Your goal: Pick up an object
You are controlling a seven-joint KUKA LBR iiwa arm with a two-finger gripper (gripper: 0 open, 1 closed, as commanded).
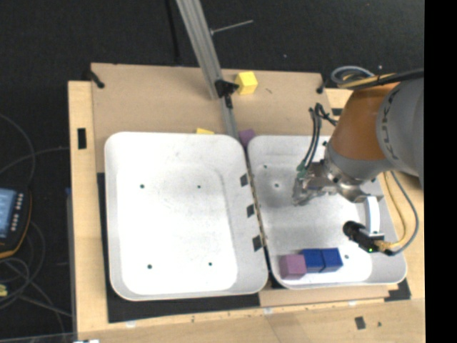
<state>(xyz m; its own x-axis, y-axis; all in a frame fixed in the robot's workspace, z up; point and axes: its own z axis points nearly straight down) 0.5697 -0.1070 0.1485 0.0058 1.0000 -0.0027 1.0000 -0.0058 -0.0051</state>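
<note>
Dark floor surrounds the surface (143, 106) bearing two white bins. The gripper (308, 190) is seen low over the right bin (285, 156); its state cannot be told. A blue block (321, 259) and purple block (292, 266), touching, lie below it near the rim. Closing here would likely catch nothing.

Even overhead light, white bins (178, 213) bright, soft shadows, slightly grainy, low resolution.
</note>
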